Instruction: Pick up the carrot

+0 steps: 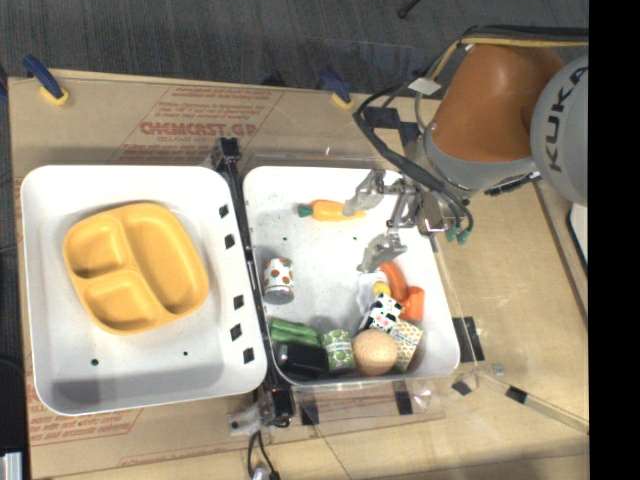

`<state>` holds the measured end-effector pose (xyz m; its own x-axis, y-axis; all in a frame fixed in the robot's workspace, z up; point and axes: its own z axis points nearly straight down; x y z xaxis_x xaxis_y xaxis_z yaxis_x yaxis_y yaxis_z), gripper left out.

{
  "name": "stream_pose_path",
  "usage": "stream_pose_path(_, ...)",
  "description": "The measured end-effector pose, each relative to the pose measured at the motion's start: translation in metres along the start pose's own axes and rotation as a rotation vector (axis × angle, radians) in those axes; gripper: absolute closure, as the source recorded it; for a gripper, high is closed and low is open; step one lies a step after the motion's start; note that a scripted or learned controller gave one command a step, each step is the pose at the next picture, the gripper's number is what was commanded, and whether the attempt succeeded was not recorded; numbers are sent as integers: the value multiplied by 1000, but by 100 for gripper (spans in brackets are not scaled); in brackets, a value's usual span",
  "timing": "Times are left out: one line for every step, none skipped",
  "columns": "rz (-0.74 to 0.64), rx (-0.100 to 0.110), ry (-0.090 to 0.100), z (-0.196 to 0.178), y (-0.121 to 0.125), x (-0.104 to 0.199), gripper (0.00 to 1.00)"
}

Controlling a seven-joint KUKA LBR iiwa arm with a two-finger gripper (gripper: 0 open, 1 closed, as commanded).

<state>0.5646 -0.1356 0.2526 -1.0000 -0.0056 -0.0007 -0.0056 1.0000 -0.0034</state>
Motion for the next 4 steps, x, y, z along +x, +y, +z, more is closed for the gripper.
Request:
stream_pose_path(-31, -4, 5, 88, -65, -39, 0)
stream_pose_path(53, -5, 8, 163, -52, -65, 0)
stream_pose_path(91, -13, 38, 163, -68, -80, 0)
stream_pose_path(170, 0, -8, 84, -74, -52, 0)
